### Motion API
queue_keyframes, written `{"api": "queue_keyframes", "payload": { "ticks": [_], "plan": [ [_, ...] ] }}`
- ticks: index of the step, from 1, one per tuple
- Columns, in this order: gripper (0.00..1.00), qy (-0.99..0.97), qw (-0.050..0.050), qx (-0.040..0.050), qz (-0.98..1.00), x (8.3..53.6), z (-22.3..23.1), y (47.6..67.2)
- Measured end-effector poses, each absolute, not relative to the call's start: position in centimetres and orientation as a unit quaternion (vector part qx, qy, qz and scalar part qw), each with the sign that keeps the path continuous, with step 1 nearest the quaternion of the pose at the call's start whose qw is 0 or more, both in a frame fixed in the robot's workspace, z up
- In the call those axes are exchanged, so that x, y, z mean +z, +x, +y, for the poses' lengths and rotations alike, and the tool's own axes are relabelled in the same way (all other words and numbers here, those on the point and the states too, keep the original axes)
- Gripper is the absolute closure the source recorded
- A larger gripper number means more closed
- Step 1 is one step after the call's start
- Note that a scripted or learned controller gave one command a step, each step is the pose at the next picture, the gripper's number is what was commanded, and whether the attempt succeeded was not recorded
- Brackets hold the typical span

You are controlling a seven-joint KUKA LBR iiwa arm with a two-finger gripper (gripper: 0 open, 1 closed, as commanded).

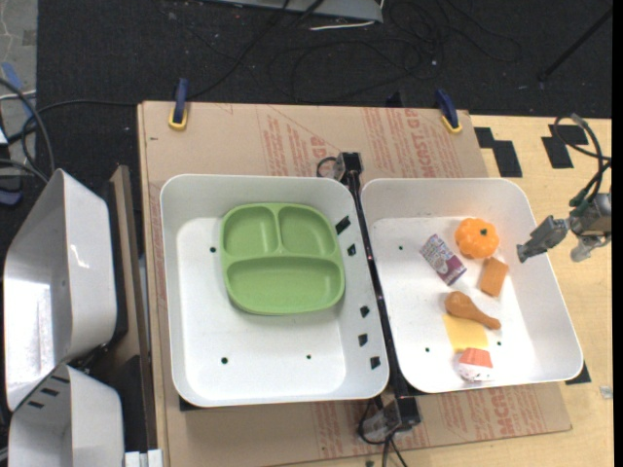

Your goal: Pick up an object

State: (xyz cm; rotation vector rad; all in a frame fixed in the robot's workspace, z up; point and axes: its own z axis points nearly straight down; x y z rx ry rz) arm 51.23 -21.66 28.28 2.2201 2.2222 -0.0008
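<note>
The right bin (526, 212) holds several small items. An orange pumpkin (477, 237) lies at the back, with a purple packet (443, 259) to its left and an orange block (494, 277) in front of it. Further forward are a brown drumstick (471, 309), a yellow slice (465, 334) and a red-and-white piece (474, 363). My gripper (561, 243) hovers over the bin's right rim, right of the pumpkin, open, with nothing between its fingers.
A green divided plate (282, 259) lies in the left bin (195, 358). Both bins sit on a cardboard sheet (292, 134) held by clamps. White containers (49, 280) stand off the bench at the left.
</note>
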Motion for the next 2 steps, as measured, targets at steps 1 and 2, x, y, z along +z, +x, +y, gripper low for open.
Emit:
{"api": "queue_keyframes", "payload": {
  "ticks": [1, 2],
  "plan": [
    [0.0, 0.704, 0.004, 0.0017, 0.71, 24.2, -17.1, 61.8],
    [0.0, 0.706, 0.003, 0.0004, 0.709, 17.5, -18.7, 65.2]
  ]
}}
